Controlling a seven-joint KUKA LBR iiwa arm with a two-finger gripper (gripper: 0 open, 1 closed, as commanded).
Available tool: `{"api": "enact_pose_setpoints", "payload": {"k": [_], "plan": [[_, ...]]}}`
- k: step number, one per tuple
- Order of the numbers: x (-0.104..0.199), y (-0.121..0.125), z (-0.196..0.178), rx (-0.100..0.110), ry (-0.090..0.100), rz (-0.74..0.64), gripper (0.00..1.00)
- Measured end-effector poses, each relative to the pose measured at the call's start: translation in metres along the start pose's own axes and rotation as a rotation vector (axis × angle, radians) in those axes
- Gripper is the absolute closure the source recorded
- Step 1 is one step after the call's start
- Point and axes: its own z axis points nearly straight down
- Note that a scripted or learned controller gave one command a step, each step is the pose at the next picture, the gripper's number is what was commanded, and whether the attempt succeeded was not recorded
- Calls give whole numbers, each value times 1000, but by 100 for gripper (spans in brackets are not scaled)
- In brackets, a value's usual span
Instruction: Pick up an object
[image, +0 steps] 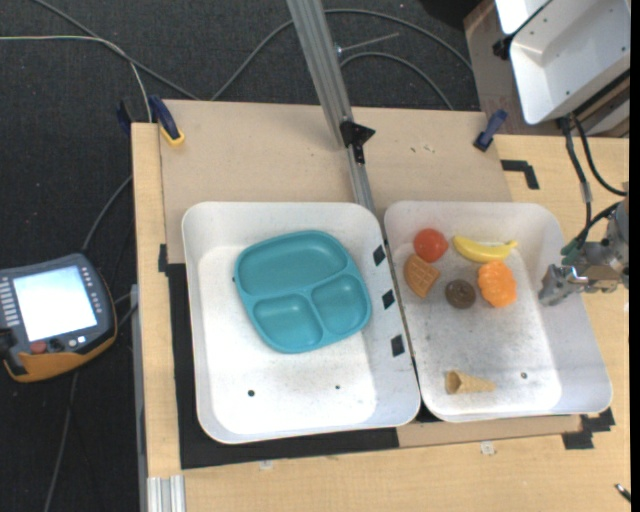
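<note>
Bins: you have two shallow white bins side by side on the counter (300, 140), the left bin (215, 400) and the right bin (570, 385).
Left bin contents: one teal divided tray (300, 290) with three compartments, lying flat near the bin's middle.
Right bin contents: you can count six small things. One red tomato (431, 243) sits at the far left; one yellow banana (484, 247) lies just beside it toward the right; one waffle-patterned brown piece (421, 276) sits just below the tomato; one dark round piece (460, 293) lies between the waffle piece and one orange fruit (497, 284); one ice-cream cone (468, 382) lies on its side, well apart from the others, near the front edge.
Arm: you see the gripper (560, 283) at the right bin's right rim, near the orange fruit but not touching it.
Jaws: you cannot tell whether they are spread or pressed together; nothing shows between them.
Off the counter: one handheld pendant (50, 315) with a lit screen lies at the left.
</note>
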Motion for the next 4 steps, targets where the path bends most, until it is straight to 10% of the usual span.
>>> {"api": "enact_pose_setpoints", "payload": {"k": [1,4], "plan": [[-3,-1,-64,-2,-1,1,100],[153,5,-53,8,4,-3,100]]}}
